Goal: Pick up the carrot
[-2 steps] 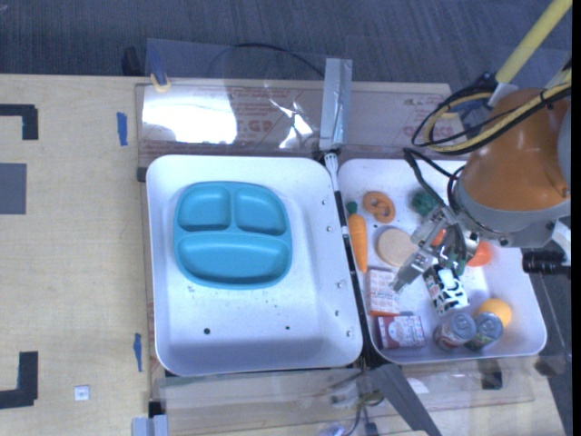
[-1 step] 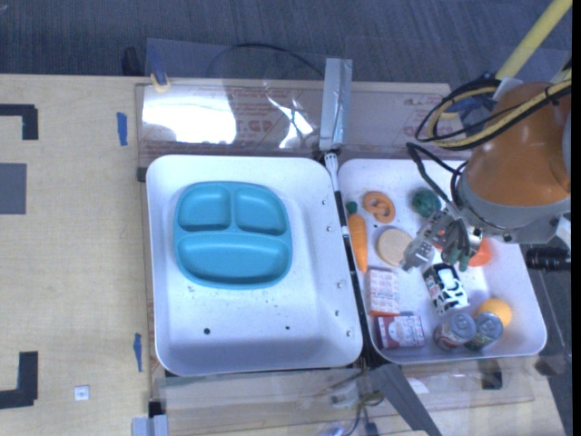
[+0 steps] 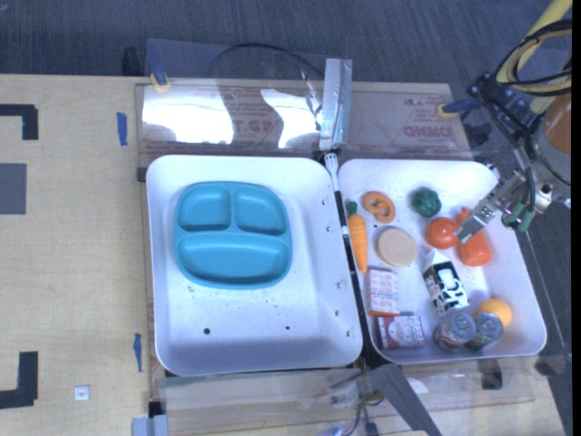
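approaching still: we can't tell the pincer (image 3: pixel 486 214) state, and next it must cross the right bin (image 3: pixel 536 334) to the carrot (image 3: pixel 358 240).

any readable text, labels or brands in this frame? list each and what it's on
Nothing reads with certainty.
Red print on the clear panel behind the right bin: reversed and blurred, unreadable.
Fainter reversed print on the clear panel behind the left bin: washed out by glare.
Red and white packet: print too small.
Black and white carton: pattern, no legible words.
Cans: labels too blurred.
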You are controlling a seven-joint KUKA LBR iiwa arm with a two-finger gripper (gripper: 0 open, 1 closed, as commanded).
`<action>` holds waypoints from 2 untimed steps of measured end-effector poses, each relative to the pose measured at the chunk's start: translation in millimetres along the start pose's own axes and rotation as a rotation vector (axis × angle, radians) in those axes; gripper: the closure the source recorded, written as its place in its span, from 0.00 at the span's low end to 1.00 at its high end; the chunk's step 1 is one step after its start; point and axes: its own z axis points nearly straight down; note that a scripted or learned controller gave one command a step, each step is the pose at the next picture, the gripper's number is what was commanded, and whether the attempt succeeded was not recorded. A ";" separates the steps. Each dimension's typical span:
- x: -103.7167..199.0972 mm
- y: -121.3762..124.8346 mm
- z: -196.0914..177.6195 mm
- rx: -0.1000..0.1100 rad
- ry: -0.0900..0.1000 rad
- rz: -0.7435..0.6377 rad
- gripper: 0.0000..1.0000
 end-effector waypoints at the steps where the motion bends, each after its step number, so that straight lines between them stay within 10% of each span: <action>1: -56.0 -15.9 43.0 0.007 0.007 0.135 1.00; 2: -56.0 -15.0 41.8 0.005 0.005 0.134 0.00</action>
